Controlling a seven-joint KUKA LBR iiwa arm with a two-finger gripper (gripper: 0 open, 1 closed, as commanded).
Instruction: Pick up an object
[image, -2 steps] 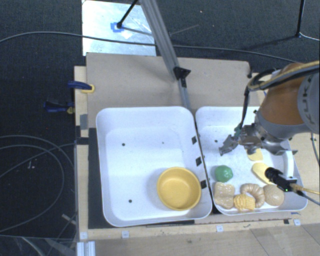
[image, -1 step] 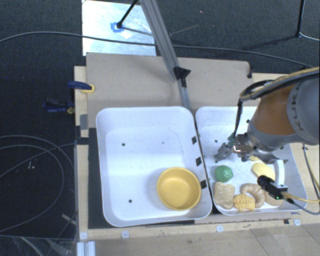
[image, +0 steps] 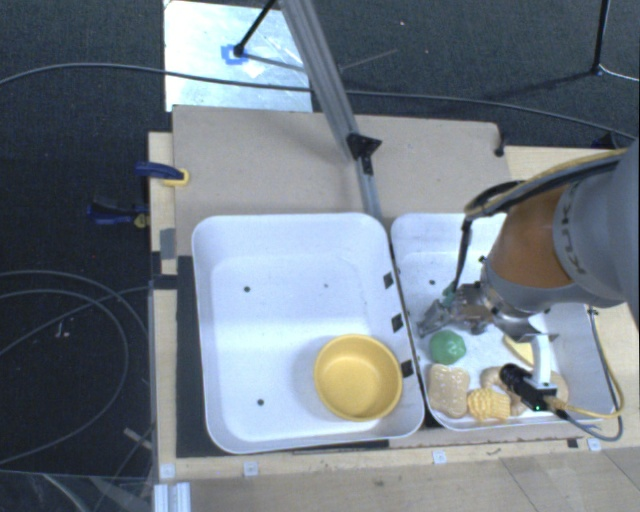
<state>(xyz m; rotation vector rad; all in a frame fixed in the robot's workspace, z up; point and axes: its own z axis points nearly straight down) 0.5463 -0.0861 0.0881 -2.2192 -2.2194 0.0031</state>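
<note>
Camera view: two white bins side by side.
Left bin (image: 250, 250): yellow bowl (image: 358, 376) at 5 o'clock.
Right bin (image: 420, 240): green ball (image: 447, 347), corn cob (image: 488, 405) and beige biscuit (image: 449, 389) at 6 o'clock.
Gripper (image: 440, 312): just above the green ball; opening cannot be told, no object seen in it.

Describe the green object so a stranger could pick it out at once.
Look in the right-hand white bin, at its near end under the arm's pincer. The green ball lies just beyond a pale biscuit-like piece. It alone is round and green; its neighbours are tan or yellow.
</note>
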